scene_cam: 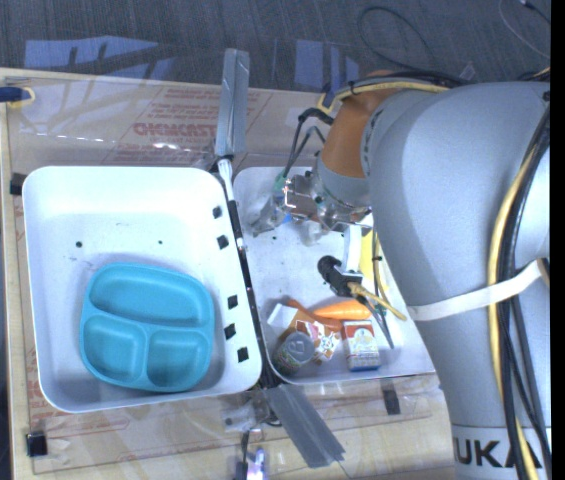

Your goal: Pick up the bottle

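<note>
Over the right bin's (pixel 262 193) far end hangs my pincer (pixel 302 218), its grip impossible to tell from this angle. Well apart, at the near end, the bottle (pixel 340 311) lies among packets (pixel 362 346): probably light, slick and rounded, best pinched across its middle.

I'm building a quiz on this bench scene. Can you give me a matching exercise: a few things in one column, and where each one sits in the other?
Things:
1. blue tray
2. gripper
3. small carton
4. blue clamp

Places:
A. far end of the right bin
B. near end of the right bin, among the clutter
C. bench's far left corner
D. inside the left bin

Pairs: 1-D, 2-A, 3-B, 4-C
</note>
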